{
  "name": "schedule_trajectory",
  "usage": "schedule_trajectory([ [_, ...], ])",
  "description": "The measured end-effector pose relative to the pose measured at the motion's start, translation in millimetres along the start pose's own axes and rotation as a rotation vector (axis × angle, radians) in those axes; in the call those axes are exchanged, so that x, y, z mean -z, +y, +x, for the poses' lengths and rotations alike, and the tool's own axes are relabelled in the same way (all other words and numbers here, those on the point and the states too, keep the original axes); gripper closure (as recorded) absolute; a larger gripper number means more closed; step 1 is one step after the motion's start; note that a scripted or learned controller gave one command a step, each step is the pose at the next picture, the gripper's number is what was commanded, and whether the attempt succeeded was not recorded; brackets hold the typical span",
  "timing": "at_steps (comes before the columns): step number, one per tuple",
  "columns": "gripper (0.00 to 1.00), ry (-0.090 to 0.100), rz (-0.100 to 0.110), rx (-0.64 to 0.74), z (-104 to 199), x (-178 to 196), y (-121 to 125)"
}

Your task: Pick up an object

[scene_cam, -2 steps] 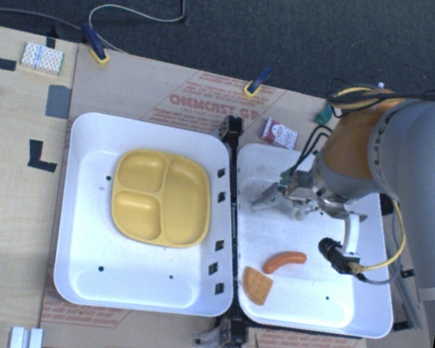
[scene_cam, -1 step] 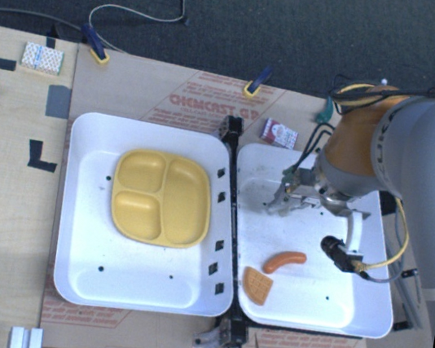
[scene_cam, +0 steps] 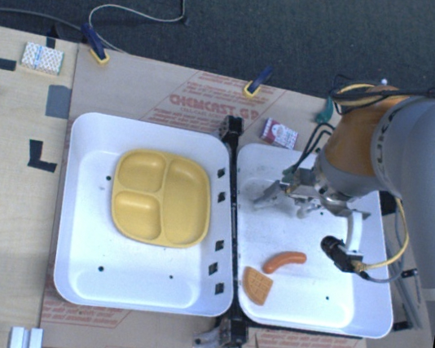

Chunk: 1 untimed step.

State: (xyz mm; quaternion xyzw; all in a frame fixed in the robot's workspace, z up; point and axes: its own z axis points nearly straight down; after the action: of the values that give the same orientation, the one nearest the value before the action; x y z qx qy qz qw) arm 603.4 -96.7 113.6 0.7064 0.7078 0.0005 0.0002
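Gripper (scene_cam: pixel 274 193) sits in the upper half of the right bin (scene_cam: pixel 358 321) — can't tell its state. Sausage (scene_cam: pixel 284 262) and waffle (scene_cam: pixel 256 285) lie lower down — untouched.

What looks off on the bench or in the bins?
Nothing spilled or damaged. The yellow divided plate lies flat in the left bin; the sausage and waffle piece lie apart in the right bin. A small packet lies outside the bins.

Single fixed camera above the desk (scene_cam: pixel 11 176), angled downward at medium range; both white bins (scene_cam: pixel 79 212) in frame, arm (scene_cam: pixel 403 151) entering from 3 o'clock
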Motion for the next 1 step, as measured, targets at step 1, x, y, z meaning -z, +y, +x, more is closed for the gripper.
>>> schedule_trajectory([
  [1,0.00,-0.001,-0.002,0.001,-22.2,-28.2,59.7],
])
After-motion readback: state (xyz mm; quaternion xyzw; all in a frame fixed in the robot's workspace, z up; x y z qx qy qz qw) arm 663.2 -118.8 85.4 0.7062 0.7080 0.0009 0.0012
